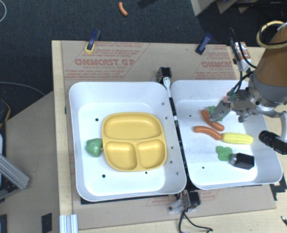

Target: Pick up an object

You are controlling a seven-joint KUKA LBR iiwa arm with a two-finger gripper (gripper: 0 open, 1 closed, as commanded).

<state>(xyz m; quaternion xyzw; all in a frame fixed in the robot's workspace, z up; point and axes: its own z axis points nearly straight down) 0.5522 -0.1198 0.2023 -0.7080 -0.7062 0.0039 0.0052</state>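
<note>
The right bin [260,174] holds a small orange carrot [206,115], a reddish sausage [207,131], a yellow corn cob [238,139], a green toy vegetable [224,152] and a black block [243,160]. My gripper [230,113] hangs over the upper middle of this bin, just right of the carrot and above the sausage and corn. Its two fingers stand apart, open, with nothing between them. The left fingertip [220,111] is close to the carrot's leafy end.
The left bin [80,101] carries a yellow divided plate [133,141] with a green round toy [93,147] beside its left edge. A ridge with a cable [172,113] separates the bins. Clamps [91,41] sit at the board's far edge.
</note>
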